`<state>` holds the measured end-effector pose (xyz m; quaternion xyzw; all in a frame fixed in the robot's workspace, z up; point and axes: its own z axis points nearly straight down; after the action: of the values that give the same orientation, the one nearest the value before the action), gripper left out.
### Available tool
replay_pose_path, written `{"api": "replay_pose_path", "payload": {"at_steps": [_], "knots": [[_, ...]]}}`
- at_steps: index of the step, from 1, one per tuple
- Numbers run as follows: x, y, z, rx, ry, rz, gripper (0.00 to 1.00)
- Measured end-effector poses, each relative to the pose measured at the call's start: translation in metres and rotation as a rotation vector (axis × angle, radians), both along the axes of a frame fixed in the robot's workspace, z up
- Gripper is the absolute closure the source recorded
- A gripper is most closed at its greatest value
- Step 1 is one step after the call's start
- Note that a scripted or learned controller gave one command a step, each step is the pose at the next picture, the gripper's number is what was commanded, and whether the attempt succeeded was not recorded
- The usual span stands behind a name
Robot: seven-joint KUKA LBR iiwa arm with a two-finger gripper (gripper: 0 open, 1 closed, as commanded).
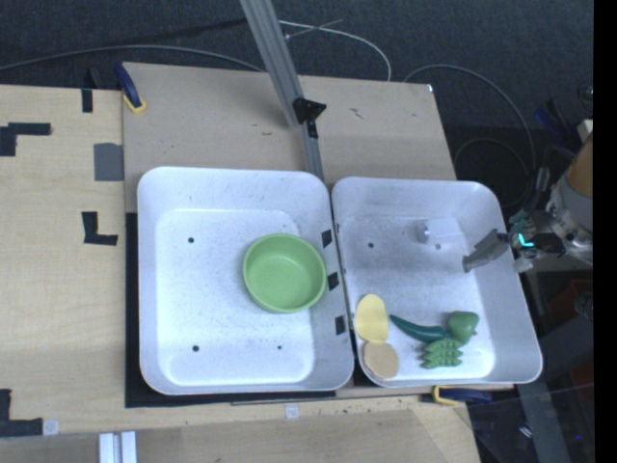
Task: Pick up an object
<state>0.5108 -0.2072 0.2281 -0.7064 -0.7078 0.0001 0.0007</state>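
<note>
My gripper [485,250] hangs over the right rim of the right bin [405,205], reaching in from the arm [569,222] at the right edge. Nothing shows held in it. Below it, in the front part of that bin, lie a yellow oval piece [371,317], a tan round piece [382,359], a dark green long vegetable with a bulbous green end [461,325] and a small bumpy green toy [442,355]. The gripper is well apart from all of them, up and to their right. A light green bowl [283,272] sits upright in the left bin [174,210].
A grey metal pole [275,51] slants down from the top to the seam between the bins. The wooden bench [58,258] extends left, with black tape marks. Cables run behind the bins on the dark floor.
</note>
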Motion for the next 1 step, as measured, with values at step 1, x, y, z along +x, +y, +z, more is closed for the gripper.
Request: {"api": "replay_pose_path", "payload": {"at_steps": [1], "knots": [[0.0078, 0.0007, -0.0479, 0.000, 0.004, 0.000, 0.00]]}}
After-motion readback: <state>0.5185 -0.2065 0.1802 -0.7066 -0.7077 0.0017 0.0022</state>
